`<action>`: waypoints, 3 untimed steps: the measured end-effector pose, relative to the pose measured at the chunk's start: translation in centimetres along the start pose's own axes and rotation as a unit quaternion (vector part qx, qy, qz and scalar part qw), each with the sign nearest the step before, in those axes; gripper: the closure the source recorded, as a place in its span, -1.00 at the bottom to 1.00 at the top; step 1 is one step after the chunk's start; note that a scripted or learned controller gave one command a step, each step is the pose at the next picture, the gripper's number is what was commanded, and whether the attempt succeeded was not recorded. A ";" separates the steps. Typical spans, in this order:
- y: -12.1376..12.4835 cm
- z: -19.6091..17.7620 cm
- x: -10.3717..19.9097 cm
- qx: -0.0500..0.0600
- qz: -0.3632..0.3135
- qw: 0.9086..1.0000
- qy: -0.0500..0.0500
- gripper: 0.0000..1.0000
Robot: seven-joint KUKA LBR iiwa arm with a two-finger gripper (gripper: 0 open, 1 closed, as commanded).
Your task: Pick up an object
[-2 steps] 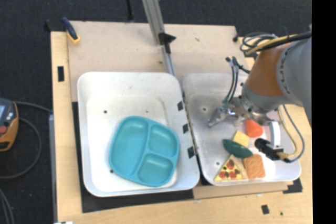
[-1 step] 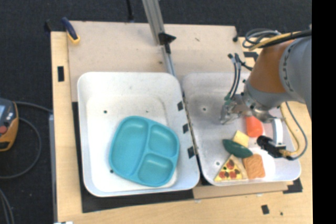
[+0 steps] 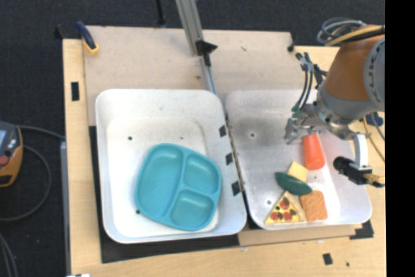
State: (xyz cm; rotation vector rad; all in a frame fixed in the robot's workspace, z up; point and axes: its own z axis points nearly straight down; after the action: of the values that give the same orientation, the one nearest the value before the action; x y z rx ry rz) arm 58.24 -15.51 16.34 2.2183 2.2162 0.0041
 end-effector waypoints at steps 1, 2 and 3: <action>0.6 -5.3 0.8 -0.001 -0.002 1.000 0.000 1.00; 1.0 -9.7 0.7 0.000 -0.002 1.000 0.000 1.00; 2.3 -9.5 5.3 0.002 -0.003 1.000 0.001 1.00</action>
State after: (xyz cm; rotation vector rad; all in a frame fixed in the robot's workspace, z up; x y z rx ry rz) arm 60.51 -10.20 25.81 2.2133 2.2261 0.0023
